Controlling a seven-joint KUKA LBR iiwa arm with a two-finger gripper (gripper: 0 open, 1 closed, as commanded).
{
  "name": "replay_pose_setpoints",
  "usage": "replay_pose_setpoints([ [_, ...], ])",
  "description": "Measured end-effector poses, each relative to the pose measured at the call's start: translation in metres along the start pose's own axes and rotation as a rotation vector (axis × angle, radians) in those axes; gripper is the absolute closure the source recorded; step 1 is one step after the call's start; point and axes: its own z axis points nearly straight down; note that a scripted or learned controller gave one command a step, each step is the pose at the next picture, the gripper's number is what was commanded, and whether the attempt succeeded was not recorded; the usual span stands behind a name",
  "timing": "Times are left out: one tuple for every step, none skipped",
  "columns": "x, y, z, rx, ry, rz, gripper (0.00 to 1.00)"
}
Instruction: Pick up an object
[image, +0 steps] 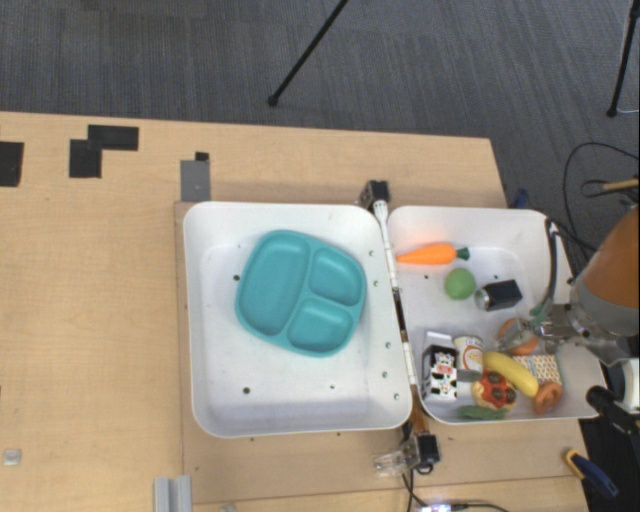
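Worktop: pale wood-grain board, matt, evenly lit, no hard shadows.

Floor: dark grey ribbed carpet beyond the worktop's far edge and past its right end.

Black tape patches: several square-cornered pieces stuck flat on the worktop near its far left corner.

Grey metal bracket: upright at the worktop's far side, right of the tape patches.

Thin dark stand leg: slanting across the carpet beyond the worktop's far edge; a second leg at the far right.

Black cables: looping on the carpet right of the worktop.
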Motion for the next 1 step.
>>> replay_pose_setpoints([
  [0.0000,-0.0053,0.0050,-0.009,-0.001,0.001,0.00],
])
